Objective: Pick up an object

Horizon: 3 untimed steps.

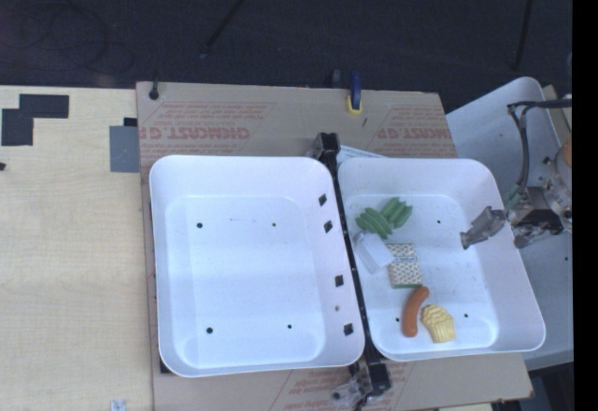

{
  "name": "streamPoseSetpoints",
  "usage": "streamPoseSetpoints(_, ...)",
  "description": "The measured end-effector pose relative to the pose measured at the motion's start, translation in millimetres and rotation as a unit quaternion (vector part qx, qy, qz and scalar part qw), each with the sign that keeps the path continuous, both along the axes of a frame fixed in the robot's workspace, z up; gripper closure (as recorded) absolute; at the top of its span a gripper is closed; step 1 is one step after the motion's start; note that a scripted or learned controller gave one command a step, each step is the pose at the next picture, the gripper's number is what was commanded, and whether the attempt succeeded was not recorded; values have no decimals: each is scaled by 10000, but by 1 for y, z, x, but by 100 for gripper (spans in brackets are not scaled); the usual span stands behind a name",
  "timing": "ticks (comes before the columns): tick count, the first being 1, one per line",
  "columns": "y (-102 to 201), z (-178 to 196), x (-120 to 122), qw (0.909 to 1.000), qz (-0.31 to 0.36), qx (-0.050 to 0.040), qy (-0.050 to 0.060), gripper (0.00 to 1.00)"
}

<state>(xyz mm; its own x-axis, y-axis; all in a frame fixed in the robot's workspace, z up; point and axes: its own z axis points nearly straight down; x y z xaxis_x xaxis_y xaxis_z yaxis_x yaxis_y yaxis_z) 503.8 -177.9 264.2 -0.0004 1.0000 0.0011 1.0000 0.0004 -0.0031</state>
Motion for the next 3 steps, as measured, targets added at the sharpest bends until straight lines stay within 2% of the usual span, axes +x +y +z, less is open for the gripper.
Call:
streamPoseSetpoints(1, 54, -38, -30, 10000, 15, 18, 29, 0)
streamPoseSetpoints(2, 79, -158, 41, 10000, 8, 23, -4, 0)
streamPoseSetpoints(3, 82, -160, 63, 9999, -14, -12, -122, 0)
